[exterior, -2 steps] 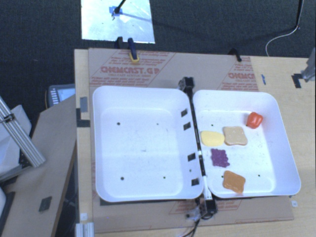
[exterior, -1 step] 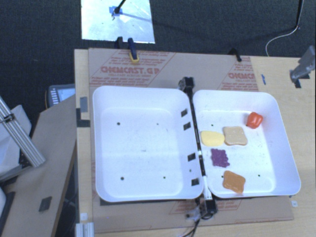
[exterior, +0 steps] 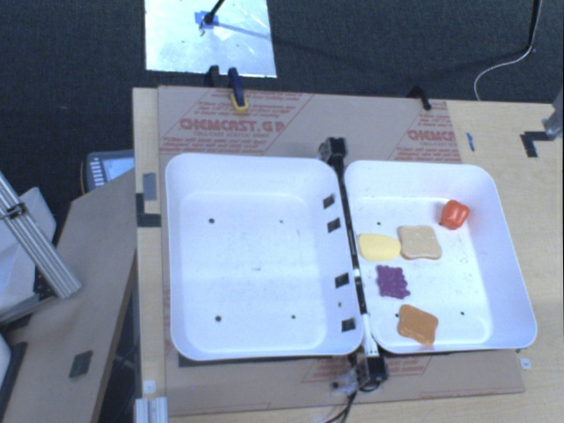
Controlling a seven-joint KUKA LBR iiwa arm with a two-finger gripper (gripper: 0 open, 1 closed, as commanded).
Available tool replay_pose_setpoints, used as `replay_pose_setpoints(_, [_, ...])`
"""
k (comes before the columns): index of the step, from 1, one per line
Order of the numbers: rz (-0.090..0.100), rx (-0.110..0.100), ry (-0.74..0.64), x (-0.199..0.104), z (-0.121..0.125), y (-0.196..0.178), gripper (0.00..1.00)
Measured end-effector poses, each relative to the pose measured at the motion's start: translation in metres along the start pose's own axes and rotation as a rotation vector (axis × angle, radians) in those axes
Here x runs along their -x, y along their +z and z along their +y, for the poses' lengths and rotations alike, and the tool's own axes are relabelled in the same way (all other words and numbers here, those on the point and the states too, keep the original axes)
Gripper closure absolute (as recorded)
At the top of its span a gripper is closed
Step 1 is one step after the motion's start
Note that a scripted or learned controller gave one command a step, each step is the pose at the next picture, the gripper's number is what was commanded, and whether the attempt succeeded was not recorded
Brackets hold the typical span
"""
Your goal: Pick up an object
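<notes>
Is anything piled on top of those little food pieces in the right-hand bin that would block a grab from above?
Nothing visible covers them. The red piece, purple piece and orange-brown piece lie apart; the yellow piece touches the toast slice.

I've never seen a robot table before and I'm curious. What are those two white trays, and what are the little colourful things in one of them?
This picture comes from one camera fixed above a workbench, looking down at a slant. On the bench sit two shallow white trays side by side. A robot arm is meant to reach in from the right and pick something up.

The right tray has five small toy foods in it: a red piece near the back, a slice of toast, a yellow piece touching the toast, a purple bunch of grapes, and an orange-brown piece at the front.

The left tray sits next to it, joined by small clips. Nothing is being held at this moment.
</notes>
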State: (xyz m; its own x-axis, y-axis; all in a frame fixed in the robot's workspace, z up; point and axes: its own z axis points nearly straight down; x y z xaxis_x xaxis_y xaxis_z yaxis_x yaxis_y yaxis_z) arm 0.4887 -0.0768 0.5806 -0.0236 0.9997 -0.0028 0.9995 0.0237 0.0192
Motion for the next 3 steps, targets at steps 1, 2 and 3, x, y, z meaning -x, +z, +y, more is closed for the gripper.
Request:
replay_pose_setpoints(1, [0.000,-0.001,-0.001,0.000,0.000,0.000,0.00])
replay_pose_setpoints(2, [-0.001,0.003,-0.005,0.000,0.001,-0.011,1.00])
replay_pose_setpoints(3, [0.000,0.003,-0.006,0.000,0.001,-0.011,0.00])
